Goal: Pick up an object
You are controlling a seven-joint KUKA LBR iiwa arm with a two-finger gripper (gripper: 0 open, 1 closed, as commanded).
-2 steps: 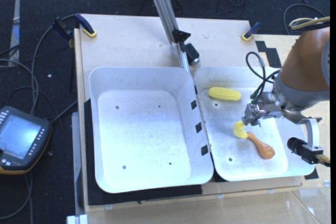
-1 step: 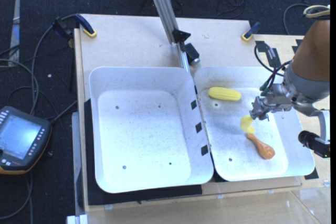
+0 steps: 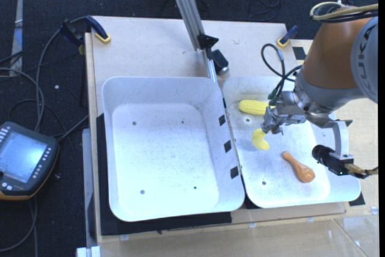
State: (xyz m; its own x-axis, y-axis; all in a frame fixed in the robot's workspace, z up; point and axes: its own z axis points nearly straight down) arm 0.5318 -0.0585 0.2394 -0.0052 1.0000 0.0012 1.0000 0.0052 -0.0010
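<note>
Yellow toy piece [image 3: 260, 141] lies in the right bin [image 3: 301, 194], directly under the claw [image 3: 272, 124], apparently lined up for a grab; claw state cannot be told. Corn cob [image 3: 253, 107] lies just beyond.

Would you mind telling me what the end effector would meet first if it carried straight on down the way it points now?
Most likely the small yellow piece lying just under the end effector on the right bin's floor. The depth is hard to judge from this slant, so it might miss and touch the floor instead.
</note>
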